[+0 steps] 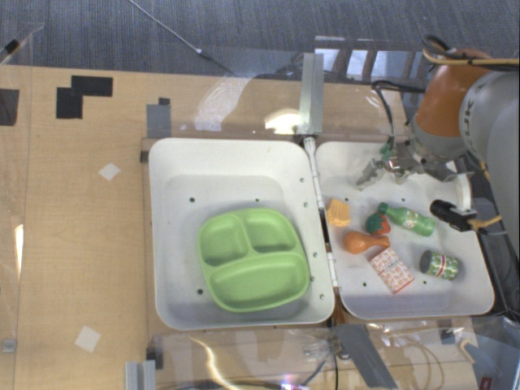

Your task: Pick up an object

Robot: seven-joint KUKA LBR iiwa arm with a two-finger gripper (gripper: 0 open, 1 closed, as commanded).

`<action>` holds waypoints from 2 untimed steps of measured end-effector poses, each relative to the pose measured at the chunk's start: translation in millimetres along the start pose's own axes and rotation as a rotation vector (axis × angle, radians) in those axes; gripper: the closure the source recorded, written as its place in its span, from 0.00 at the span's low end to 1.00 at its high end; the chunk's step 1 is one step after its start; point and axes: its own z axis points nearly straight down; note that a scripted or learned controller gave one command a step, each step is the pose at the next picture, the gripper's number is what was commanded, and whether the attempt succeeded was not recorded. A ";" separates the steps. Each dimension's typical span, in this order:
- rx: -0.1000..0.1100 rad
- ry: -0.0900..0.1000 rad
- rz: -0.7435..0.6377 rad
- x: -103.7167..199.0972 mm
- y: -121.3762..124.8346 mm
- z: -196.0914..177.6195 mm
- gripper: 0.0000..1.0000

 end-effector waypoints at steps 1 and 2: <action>0.004 0.002 0.021 24.2 -67.6 -2.6 0.00; -0.001 0.000 0.020 24.2 -65.5 -14.3 1.00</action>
